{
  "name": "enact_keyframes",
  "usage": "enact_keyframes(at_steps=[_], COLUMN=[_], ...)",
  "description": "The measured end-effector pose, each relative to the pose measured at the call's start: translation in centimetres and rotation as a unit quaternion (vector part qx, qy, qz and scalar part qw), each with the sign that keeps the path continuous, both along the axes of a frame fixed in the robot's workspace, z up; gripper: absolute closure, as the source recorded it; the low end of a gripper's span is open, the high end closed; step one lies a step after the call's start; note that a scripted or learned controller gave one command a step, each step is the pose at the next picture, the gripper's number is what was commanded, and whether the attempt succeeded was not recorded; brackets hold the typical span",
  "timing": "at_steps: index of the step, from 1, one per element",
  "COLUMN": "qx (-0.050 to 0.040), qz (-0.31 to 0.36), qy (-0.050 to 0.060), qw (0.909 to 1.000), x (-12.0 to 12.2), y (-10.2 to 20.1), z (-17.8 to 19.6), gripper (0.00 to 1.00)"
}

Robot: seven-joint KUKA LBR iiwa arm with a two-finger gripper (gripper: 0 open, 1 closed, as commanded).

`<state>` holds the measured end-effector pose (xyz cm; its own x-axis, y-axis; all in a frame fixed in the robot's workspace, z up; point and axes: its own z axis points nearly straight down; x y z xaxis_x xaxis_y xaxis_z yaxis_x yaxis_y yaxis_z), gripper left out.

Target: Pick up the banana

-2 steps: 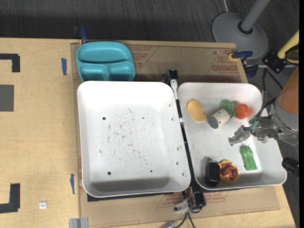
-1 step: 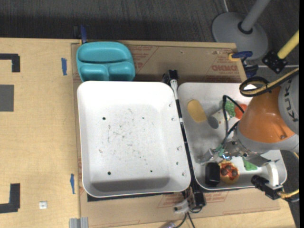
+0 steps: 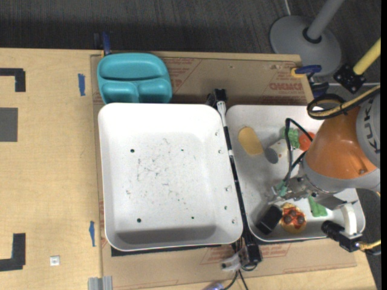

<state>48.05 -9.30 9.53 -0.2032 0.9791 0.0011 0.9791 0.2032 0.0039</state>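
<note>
Cardboard-topped counter [image 3: 54, 162], two white bins. Banana [image 3: 250, 141] lay loose in right bin [image 3: 242, 116], upper left. Pincer [image 3: 290, 189] hung low over clutter nearby; opening impossible to tell. Approach step, judged. Next: shift up-left onto banana.

You can make out red printing on the cardboard sheet [image 3: 254, 71] under the bins, well beyond the jaws. It's too small and blurred to read. No other lettering is readable.

teal divided tray [image 3: 134, 77] behind left white bin [image 3: 166, 174]
</note>
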Motion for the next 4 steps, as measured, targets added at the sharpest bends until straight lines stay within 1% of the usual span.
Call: enact_keyframes(at_steps=[4], qx=[-0.0017], qz=[-0.001], qy=[-0.006], qw=[1.0], x=[0.3], y=[0.0], z=[3.9], gripper=[1.0])
